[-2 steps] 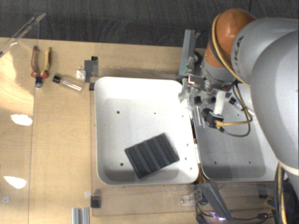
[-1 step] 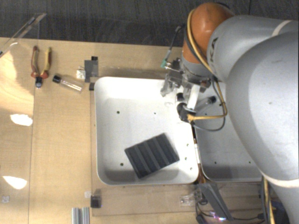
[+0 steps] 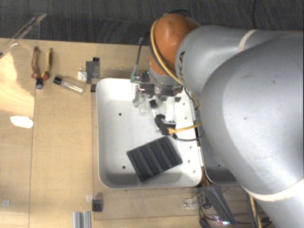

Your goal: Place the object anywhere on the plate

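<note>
Pale wood surface (image 3: 57, 165), dark carpet (image 3: 95, 4) along the view's top edge. The grey arm (image 3: 247, 108) comes in from the view's right and covers most of that side. Its orange band (image 3: 171, 34) sits above the top edge of the white bin (image 3: 111, 141).

Of the second bin (image 3: 221, 176) we see just a corner, under the arm at lower right.

A black ribbed slab (image 3: 154, 159) lies flat on the white bin's floor, towards the lower right and skewed to the walls. It's the task's thing as far as we can tell. It is clear of the claw and touches no wall.

The claw (image 3: 145, 99) is down over the bin's upper middle, near the top wall. We cannot tell how far open it is or whether it has hold of anything, since that area is cluttered and blurred.

On the surface outside the bin:
- Pliers (image 3: 41, 65) with red and yellow handles lie at upper left.
- A small clear tube (image 3: 69, 84) with a dark cap lies just right of the pliers.
- A grey-black block (image 3: 93, 69) stands by the bin's top-left corner.
- A small dark block (image 3: 97, 204) sits below the bin's bottom-left corner.
- A white patch (image 3: 21, 122) shows at far left, and we can't tell what it is.
</note>
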You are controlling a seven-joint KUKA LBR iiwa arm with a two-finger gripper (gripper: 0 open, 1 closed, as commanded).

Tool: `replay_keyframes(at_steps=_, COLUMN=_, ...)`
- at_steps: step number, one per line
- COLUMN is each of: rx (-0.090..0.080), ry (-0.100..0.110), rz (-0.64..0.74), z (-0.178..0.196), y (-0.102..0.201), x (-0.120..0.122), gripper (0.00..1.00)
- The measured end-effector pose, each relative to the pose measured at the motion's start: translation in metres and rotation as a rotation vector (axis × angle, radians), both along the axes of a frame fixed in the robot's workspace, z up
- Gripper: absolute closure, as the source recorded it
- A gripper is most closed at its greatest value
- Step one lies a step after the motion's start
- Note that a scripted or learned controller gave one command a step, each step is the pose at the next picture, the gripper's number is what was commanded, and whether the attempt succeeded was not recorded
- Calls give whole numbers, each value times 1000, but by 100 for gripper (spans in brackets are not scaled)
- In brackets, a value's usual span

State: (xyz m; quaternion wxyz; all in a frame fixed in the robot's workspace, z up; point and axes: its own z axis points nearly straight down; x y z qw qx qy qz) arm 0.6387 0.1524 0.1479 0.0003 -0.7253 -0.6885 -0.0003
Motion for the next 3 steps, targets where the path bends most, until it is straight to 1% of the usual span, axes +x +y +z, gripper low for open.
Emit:
replay_keyframes(at_steps=1, rx=0, ry=-1, rz=188, z=-14, y=84, x=1, gripper=100)
replay_keyframes(at_steps=2, rx=0, ry=-10, rz=475, z=-59, y=59, x=-6, gripper=100)
replay_keyframes(at_steps=3, rx=-5, ry=0, rz=805, z=-28, y=68, x=31, gripper=100)
